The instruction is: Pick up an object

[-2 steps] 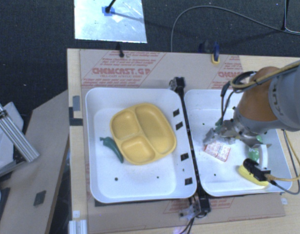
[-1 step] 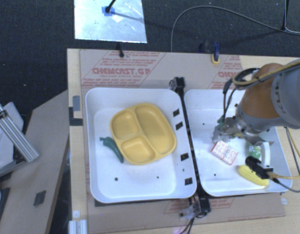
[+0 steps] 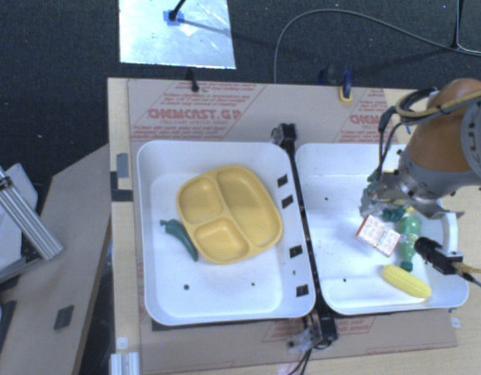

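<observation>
In the right bin [image 3: 334,280] a small red and white box [image 3: 379,235] lies tilted near the right side. A green plastic item [image 3: 409,237] rests against the box's right edge, partly hidden under the arm. Toward the front right corner lies a yellow corn cob [image 3: 406,281]. My gripper [image 3: 379,203] hangs low over the bin, just above the box's far edge and the green item. Nothing can be made out in its grasp.
The left bin [image 3: 147,233] holds a yellow divided plate [image 3: 227,213] and a green chili pepper [image 3: 180,237] at the plate's left. A black divider [image 3: 299,225] runs between the bins. The right bin's left half is bare white floor.
</observation>
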Tool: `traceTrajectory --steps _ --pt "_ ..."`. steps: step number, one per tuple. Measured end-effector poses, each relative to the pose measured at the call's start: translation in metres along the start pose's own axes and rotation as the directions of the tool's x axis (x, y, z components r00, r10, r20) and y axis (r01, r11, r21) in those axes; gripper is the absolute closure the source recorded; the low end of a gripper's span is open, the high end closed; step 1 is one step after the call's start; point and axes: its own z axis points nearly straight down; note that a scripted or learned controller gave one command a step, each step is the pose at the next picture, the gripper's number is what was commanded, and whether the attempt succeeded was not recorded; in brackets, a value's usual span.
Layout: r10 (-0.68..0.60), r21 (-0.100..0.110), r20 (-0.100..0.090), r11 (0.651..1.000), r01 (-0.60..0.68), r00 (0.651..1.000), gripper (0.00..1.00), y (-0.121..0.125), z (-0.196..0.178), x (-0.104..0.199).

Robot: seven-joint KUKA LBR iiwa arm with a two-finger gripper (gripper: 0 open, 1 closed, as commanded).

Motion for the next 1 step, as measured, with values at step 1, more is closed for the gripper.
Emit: traceTrajectory --steps 1 --pt "-0.005 -0.001 0.000 1.000 0.005 1.000 1.00 0.0024 -0.0539 -0.0005"
